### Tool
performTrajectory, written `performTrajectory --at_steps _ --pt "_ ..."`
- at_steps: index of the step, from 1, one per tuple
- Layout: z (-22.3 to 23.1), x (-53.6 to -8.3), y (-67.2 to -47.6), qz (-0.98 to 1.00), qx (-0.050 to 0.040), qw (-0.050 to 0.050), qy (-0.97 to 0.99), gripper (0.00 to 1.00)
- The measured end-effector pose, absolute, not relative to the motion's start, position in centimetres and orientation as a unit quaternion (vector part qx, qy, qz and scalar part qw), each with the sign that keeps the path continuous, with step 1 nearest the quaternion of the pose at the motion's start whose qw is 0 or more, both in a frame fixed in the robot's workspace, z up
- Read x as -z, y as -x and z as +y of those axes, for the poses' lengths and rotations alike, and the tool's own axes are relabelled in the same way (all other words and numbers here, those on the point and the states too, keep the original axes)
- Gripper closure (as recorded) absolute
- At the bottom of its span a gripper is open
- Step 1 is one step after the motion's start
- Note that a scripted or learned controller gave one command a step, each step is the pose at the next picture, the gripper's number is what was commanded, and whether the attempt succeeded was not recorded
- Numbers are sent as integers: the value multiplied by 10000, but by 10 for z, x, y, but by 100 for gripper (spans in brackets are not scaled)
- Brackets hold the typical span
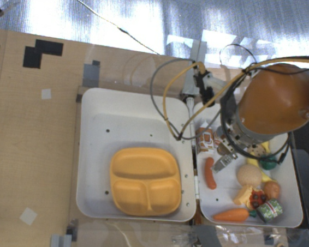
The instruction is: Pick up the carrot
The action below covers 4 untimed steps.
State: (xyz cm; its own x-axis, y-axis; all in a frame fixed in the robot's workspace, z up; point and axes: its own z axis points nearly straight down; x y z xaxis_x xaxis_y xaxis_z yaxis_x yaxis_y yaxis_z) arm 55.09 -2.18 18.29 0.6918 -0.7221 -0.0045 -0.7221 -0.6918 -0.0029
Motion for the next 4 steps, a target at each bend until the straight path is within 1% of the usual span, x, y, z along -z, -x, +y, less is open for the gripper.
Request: performTrajectory --at_steps 1,2,3,4 --pt "-86 -146 -566 3119 4 11 9501 100" --pt "-144 -148 -553 2045 31 6 9789 100" --pt "-207 -216 -555 1006 58 6 9949 100" --pt "-142 -242 -566 2354 21 27 9719 100"
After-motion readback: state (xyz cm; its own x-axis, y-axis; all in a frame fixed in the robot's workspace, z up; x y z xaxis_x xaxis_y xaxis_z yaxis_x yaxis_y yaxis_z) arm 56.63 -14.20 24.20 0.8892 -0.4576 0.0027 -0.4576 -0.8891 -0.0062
